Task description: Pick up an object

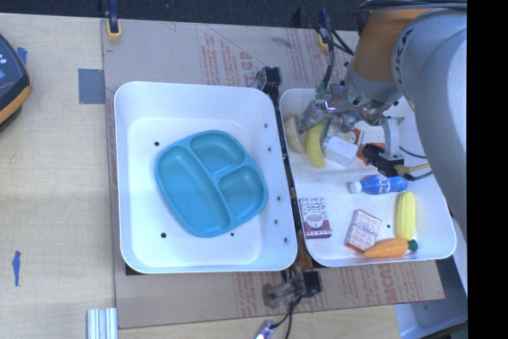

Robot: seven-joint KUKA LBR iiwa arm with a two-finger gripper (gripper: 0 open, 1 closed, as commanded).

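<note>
Two white bins sit side by side on the bench, and all the action is in the right bin (pixel 444 250). Starting at its near edge: a carrot (pixel 389 248) lies along the front rim, with an ear of yellow corn (pixel 406 215) standing just behind it toward the right wall. Beside those, two small printed packets, one (pixel 363 230) near the carrot, the other (pixel 315 217) hard against the left wall. A little farther back, a small blue-and-white bottle (pixel 379 186) lies on its side in the middle of the bin. Over in the left bin (pixel 127 171), a blue divided plate (pixel 210 182) rests flat, centre floor, untouched.

Now the far end of the right bin, and that's where it counts. A banana (pixel 315 145) lies near the far left corner, a pale round item just beside it at the wall, a white block (pixel 341 151) on its other side. The gripper (pixel 340 120) hangs right above that cluster, the arm reaching in from the right. Whether its tips are apart or together, I cannot tell; cabling and shadow muddle it.

My read: this is the descent onto a target, banana or white block, nothing lifted yet. Next it needs a clean closure on one item only, and that crowding makes a miss likely.
</note>
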